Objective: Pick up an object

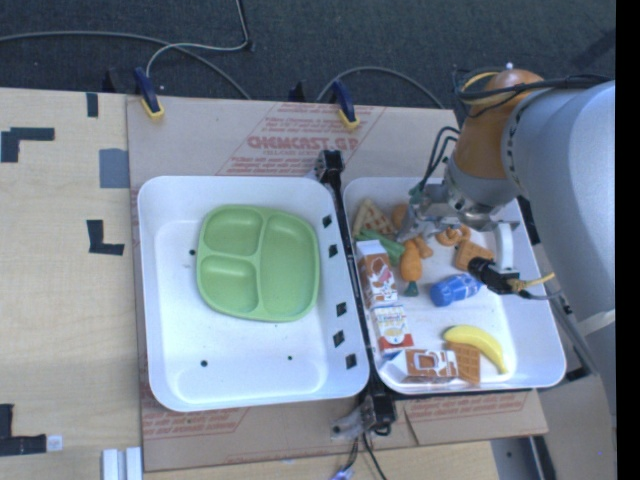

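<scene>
1. Reaching into the right bin [545, 368], the gripper [432, 223] sits low over the cluttered far end, by a carrot [411, 259] and a pretzel-like piece [452, 235].
2. Finger opening: cannot tell, hidden under the wrist; nothing seen held.
3. Best bet: close on one item only, then lift straight up.
4. Divider wall just beside on the left; far rim near.
5. Open room: banana [478, 347] and blue toy [455, 290] sit apart toward the near edge; left bin [170, 368] holds a green plate [258, 263].
</scene>
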